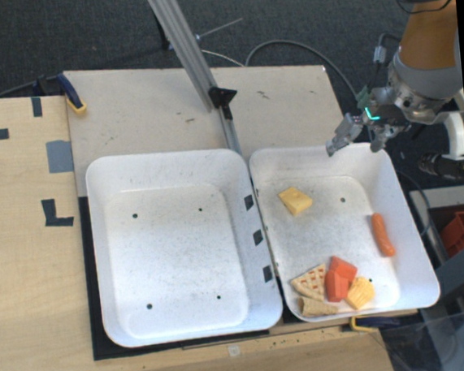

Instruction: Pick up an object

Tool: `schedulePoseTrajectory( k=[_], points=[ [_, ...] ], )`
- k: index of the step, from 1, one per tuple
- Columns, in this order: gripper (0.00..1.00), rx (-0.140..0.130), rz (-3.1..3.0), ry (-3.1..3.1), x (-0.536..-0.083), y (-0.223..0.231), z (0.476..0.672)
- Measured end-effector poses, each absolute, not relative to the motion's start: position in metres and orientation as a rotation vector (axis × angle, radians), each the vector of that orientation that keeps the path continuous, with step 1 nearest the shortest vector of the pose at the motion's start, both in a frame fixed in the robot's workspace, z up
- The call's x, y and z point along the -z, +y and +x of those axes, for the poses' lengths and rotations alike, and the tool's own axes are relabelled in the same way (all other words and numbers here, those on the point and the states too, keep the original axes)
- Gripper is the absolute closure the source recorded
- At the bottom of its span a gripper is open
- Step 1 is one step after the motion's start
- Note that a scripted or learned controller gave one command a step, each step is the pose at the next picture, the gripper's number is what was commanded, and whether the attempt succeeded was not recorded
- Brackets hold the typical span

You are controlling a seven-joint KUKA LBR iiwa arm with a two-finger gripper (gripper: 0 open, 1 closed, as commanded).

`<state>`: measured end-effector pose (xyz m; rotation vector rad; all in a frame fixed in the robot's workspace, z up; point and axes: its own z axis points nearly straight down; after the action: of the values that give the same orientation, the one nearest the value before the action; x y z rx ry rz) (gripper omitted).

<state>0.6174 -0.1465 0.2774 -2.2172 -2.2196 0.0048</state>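
Observation:
The right bin (397,205) holds a yellow cheese-like block (295,200) near its middle back, an orange carrot-like stick (382,235) by the right wall, and a front cluster: a waffle piece (310,282), a red-orange chunk (340,278), a yellow piece (360,293) and a tan cracker (317,306). My gripper (359,136) hangs over the back right rim of that bin, above and apart from all objects. Its two fingers are spread with nothing between them.
The left bin (106,233) sits beside the right one, with a dark divider strip (257,235) between them. A slanted metal pole (190,50) rises behind the bins. A cable (300,47) loops over the board at the back.

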Motion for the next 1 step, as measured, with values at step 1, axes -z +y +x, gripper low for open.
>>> schedulePoseTrajectory(
  k=[1],
  points=[
    [0.0,-0.001,-2.219,-2.224,-0.28,-0.1465,0.6182]
  ],
)
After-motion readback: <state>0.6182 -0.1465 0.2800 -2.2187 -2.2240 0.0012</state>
